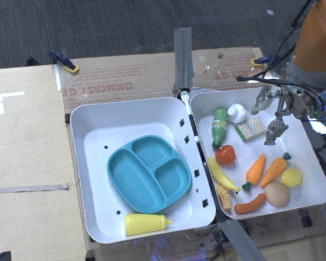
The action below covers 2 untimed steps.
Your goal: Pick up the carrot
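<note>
Camera view, left to right: a blue divided plastic plate sits in the left white bin, and in the right bin the orange carrot with a green top lies slanted, leaf end upper right. The metal two-finger gripper hangs spread and empty just above it in frame, so the carrot lies below, nearly in line.

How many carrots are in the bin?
2. Both lie in the right bin, side by side: one carrot nearer the banana, the other carrot beside the lemon.
</note>
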Each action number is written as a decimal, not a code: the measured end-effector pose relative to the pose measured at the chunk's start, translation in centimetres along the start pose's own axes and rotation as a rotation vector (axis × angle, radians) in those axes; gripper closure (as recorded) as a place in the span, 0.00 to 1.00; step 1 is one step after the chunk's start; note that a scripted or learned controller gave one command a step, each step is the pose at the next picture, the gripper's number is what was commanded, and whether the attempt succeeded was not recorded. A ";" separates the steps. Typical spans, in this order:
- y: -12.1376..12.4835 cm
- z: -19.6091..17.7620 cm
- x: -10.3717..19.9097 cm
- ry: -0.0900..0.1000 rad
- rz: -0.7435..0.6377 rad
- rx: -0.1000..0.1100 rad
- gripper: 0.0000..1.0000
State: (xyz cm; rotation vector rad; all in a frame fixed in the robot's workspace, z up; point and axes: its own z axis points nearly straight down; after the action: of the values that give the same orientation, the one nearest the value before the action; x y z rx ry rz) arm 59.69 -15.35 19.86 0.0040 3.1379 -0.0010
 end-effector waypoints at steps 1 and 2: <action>-1.2 10.6 6.3 0.000 0.010 0.000 0.00; 2.9 10.6 10.2 0.001 0.210 0.000 0.00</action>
State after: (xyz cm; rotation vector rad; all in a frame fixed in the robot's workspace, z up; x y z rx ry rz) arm 49.57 -12.46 9.26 0.3335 3.1207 -0.0004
